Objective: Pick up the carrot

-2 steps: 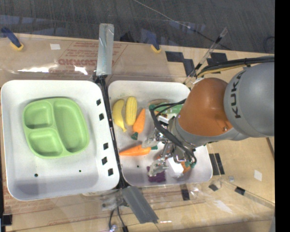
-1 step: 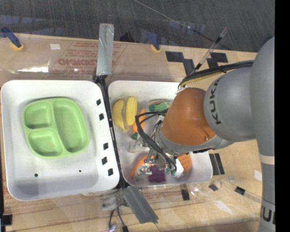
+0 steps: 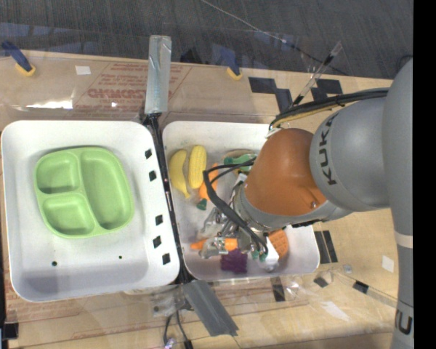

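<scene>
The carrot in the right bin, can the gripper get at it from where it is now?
Probably yes. The gripper hangs low in the right bin, with an orange piece that looks like the carrot just beside it. Nothing lies over that piece, though the purple item sits close.

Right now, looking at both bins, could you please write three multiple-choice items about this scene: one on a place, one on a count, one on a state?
1. Where is the green tray?
A. In the left bin
B. In the right bin
C. On the bench outside the bins

2. How many compartments does the green tray have?
A. Two
B. Three
C. Five

3. Where does the gripper stand?
A. Above the green tray
B. Outside both bins
C. Low in the right bin, among the toys

Answers:
1. A: the tray lies alone in the left bin.
2. B: two small sections on one side and one long section beside them.
3. C: the gripper is down in the right bin, near a purple toy and small orange pieces, with the banana and corn farther off.
</scene>
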Controlling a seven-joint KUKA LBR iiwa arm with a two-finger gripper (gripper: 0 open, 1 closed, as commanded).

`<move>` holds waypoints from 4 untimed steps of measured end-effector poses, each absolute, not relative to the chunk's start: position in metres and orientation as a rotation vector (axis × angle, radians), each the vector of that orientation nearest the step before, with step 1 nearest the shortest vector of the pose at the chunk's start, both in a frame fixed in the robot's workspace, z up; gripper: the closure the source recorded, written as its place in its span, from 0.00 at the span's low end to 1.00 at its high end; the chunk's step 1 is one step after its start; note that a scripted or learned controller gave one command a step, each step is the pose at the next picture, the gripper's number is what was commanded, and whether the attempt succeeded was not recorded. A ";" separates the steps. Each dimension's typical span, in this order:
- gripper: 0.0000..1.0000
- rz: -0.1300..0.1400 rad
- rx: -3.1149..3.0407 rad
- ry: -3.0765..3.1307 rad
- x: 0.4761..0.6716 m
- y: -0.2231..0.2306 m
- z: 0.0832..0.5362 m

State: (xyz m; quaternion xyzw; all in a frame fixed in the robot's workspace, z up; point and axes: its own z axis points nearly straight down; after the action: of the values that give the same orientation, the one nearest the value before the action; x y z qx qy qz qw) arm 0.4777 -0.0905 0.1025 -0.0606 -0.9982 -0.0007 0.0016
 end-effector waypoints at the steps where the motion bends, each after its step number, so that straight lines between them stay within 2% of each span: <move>1: 1.00 0.004 0.048 -3.154 0.479 -0.078 0.262; 2: 1.00 0.011 0.269 -3.149 0.506 -0.115 0.408; 3: 1.00 0.016 0.715 -3.074 0.499 -0.201 0.490; 4: 1.00 -0.010 1.011 -2.968 0.513 -0.208 0.323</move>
State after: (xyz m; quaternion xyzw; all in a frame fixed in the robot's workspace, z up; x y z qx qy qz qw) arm 0.5131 -0.2080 0.3229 0.3225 -0.9465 -0.0031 0.0030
